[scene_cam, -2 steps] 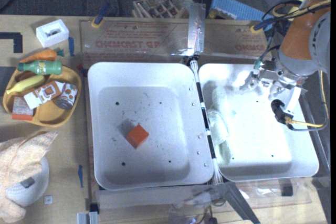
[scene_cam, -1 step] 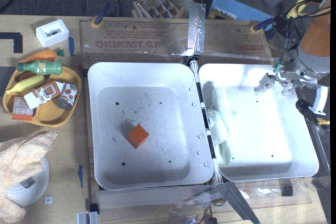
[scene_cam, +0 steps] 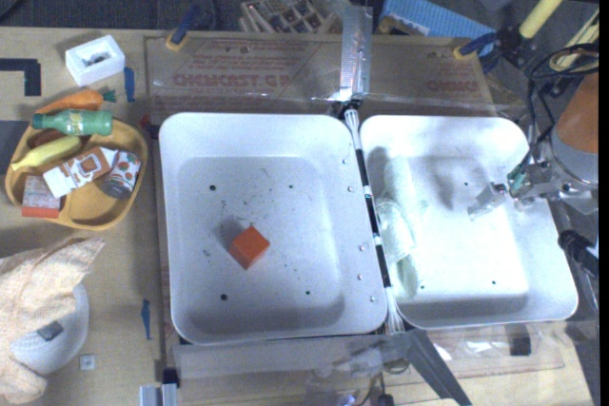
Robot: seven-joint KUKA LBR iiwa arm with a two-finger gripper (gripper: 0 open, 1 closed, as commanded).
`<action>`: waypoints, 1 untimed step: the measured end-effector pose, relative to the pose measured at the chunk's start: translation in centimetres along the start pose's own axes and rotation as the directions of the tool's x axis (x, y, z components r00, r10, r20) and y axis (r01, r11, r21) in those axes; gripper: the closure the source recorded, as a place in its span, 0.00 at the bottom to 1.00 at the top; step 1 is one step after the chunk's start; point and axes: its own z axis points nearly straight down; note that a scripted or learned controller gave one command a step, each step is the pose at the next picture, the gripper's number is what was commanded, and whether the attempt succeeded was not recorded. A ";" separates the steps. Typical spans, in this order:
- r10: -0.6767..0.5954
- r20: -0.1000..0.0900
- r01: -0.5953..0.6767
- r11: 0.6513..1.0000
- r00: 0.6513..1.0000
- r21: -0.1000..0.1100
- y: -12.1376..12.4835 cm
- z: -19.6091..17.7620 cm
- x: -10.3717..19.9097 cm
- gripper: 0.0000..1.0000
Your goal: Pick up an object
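Camera view: gripper [scene_cam: 487, 197] low over right bin [scene_cam: 542, 299], jaw state unclear; orange block [scene_cam: 250, 246] in left bin [scene_cam: 190, 147] needs approach.

An orange block [scene_cam: 250, 246] lies tilted on the left bin's [scene_cam: 190, 143] floor.

Left bin [scene_cam: 190, 147]: one orange block [scene_cam: 250, 246], near centre. Right bin [scene_cam: 447, 285]: clear plastic bag [scene_cam: 395, 219] along left wall; gripper [scene_cam: 495, 195] above the right side.
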 end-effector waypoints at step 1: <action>0.227 0.002 -0.227 0.974 0.974 -0.004 6.2 -0.4 8.4 0.00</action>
